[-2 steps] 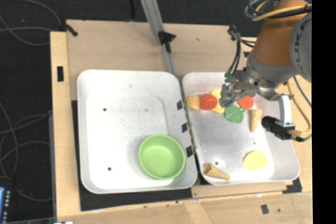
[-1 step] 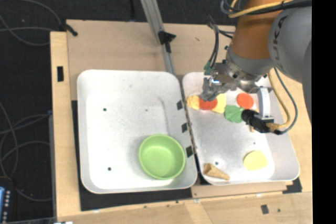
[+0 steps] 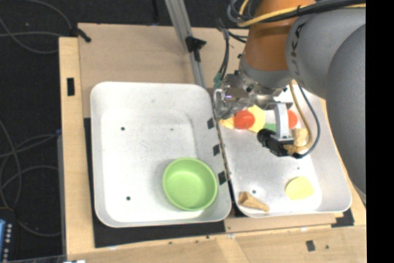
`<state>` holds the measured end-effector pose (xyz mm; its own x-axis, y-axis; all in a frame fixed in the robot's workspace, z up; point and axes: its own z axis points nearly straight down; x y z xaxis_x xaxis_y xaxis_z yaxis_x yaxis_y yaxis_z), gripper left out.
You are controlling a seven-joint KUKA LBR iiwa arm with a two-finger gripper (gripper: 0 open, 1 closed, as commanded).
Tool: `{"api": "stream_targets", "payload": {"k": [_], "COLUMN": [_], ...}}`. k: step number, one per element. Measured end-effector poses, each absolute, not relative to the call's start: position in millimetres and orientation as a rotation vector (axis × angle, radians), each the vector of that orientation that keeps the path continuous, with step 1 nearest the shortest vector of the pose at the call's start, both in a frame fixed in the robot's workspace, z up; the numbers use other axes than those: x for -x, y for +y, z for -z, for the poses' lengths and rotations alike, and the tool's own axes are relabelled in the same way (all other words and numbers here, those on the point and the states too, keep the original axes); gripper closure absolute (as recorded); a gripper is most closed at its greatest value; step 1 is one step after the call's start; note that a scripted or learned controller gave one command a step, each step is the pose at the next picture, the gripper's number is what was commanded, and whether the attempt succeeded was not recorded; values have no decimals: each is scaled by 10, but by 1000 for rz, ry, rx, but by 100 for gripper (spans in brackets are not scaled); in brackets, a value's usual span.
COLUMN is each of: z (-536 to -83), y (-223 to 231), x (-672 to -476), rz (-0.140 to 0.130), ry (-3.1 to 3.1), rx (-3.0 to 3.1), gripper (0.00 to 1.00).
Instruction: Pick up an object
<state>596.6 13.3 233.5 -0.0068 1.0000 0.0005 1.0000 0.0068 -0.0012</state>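
While my hand (image 3: 246, 113) hung over the red piece (image 3: 244, 119) at frame centre (grip unreadable), I feared it nudging neighbouring toys aside.

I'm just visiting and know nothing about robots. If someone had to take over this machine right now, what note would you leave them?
Gripper: low over the far end of the right bin, among a cluster of toys; its grip cannot be judged from here.
Things: a red and yellow toy beside the gripper; a yellow disc and a tan cone-shaped piece at the near end of the right bin; a green bowl in the left bin.
Done: arm lowered to the toys.
Left: nothing seen lifted yet; pick up one object.
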Motion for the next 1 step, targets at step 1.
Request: {"api": "stream_targets", "payload": {"k": [1], "z": [-2443], "y": [647], "x": [-6064], "rz": [4], "ry": [-2231], "rx": [2211], "gripper": [100]}}
